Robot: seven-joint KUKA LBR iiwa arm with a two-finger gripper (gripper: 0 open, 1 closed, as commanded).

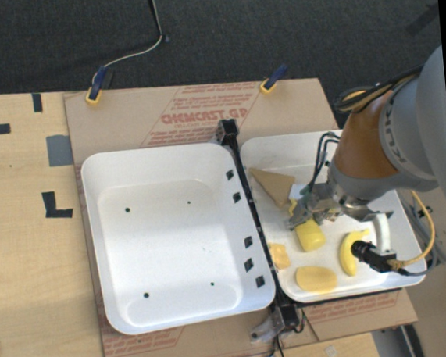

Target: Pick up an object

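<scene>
Jaws (pixel 303 215) are reaching into the right white bin (pixel 276 154), their opening impossible to tell, hovering beside one yellow cylindrical block (pixel 310 237) among four yellow pieces and one tan wedge (pixel 273 184).

Red print on the cardboard sheet (pixel 201 109) under the bins reads "CHEMCAST GP", seen upside down, with smaller red lines beside it too small to read. No other legible text anywhere.
</scene>
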